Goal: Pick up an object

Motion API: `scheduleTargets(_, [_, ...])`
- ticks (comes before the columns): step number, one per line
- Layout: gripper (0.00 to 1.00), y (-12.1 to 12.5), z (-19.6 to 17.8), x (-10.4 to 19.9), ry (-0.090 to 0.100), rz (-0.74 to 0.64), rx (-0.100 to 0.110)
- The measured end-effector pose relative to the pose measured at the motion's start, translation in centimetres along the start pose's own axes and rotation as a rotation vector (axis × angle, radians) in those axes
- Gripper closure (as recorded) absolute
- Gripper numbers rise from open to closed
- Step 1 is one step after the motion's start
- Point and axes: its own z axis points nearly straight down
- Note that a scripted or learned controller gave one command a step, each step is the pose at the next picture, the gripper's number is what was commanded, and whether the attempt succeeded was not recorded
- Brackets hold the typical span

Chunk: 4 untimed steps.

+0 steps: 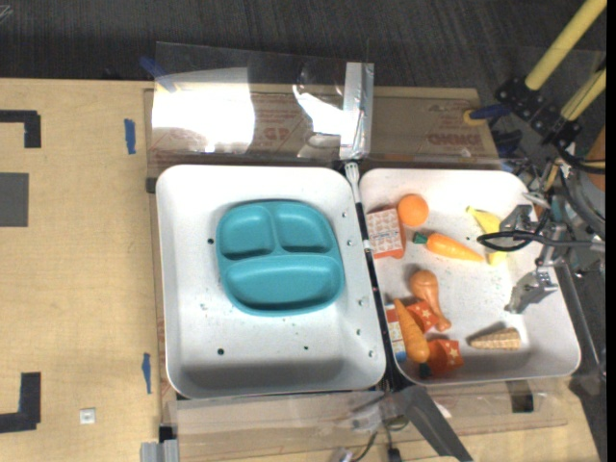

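Observation:
My gripper (520, 258) hangs low over the right side of the right bin (568, 354), open, with nothing between its fingers. One fingertip (512, 221) is beside a yellow banana (484, 220); the other points down toward an ice cream cone (495, 337). A carrot (450, 247) lies just left of the gripper. Farther left in this bin are an orange ball (413, 209), a chicken drumstick (427, 292), a small carton (384, 233), a second carrot (412, 333) and a red piece (445, 355).
The left bin (192, 354) holds a teal divided plate (279, 256). A cardboard wall with clear plastic (289, 114) stands behind both bins. Cables and yellow bars (568, 37) crowd the right edge.

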Motion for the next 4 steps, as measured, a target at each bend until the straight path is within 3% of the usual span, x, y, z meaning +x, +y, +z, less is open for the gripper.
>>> scheduleTargets(1, [0.00, 2.8, 12.9, -3.3, 0.002, -0.160, -0.002])
scheduleTargets(2, [0.00, 1.3, 16.7, -2.6, -0.004, -0.136, 0.000])
scheduleTargets(3, [0.00, 2.1, 17.4, -7.9, -0.008, -0.298, 0.001])
scheduleTargets(4, [0.00, -0.4, 17.6, -11.6, -0.006, -0.346, 0.000])
